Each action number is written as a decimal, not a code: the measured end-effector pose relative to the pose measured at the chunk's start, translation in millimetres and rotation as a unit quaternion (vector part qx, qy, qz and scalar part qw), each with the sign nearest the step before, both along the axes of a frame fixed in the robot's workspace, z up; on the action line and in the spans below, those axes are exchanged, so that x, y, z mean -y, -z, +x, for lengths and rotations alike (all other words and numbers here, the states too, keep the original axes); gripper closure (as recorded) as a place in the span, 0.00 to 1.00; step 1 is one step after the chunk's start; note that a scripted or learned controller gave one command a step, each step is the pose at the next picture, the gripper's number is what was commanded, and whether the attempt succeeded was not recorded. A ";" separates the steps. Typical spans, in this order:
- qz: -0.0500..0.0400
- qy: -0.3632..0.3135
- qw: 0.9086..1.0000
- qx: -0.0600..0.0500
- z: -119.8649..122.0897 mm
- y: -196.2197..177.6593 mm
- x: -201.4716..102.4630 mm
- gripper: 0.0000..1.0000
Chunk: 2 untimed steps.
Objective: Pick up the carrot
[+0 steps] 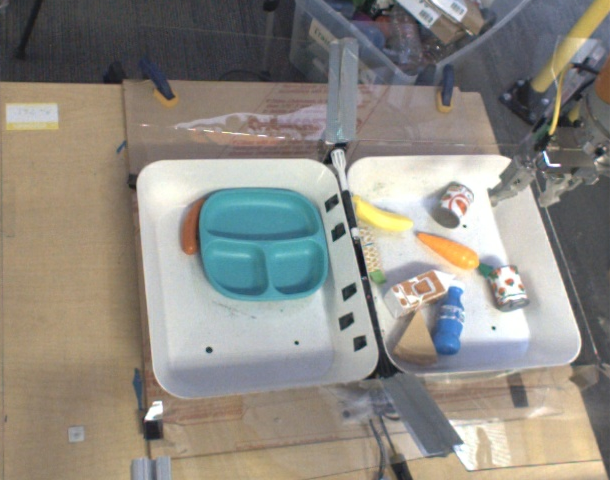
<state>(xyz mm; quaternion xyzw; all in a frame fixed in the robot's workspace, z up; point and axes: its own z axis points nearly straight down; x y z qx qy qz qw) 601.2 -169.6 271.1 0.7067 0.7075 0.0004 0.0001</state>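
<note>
The carrot [447, 250] is orange with a small green end and lies at a slant in the middle of the right bin [545, 268]. A yellow banana [382, 218] lies just up and left of it, and a small can [455, 203] stands just above it. My gripper [512, 181] hangs over the bin's upper right rim, up and to the right of the carrot and well apart from it. Nothing is seen in the gripper.
A second small can [507, 286] lies right of the carrot's tip. Below it are a printed box [417, 291], a blue bottle [448, 320] and a brown card piece [415, 340]. The left bin [175, 348] bears a teal divided plate [263, 243] and a reddish sausage [191, 230].
</note>
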 end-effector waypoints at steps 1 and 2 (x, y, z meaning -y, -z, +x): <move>0.000 0.112 0.994 0.001 24.4 171.2 5.3 0.00; -0.001 0.187 0.982 0.007 -90.6 180.8 -27.2 0.00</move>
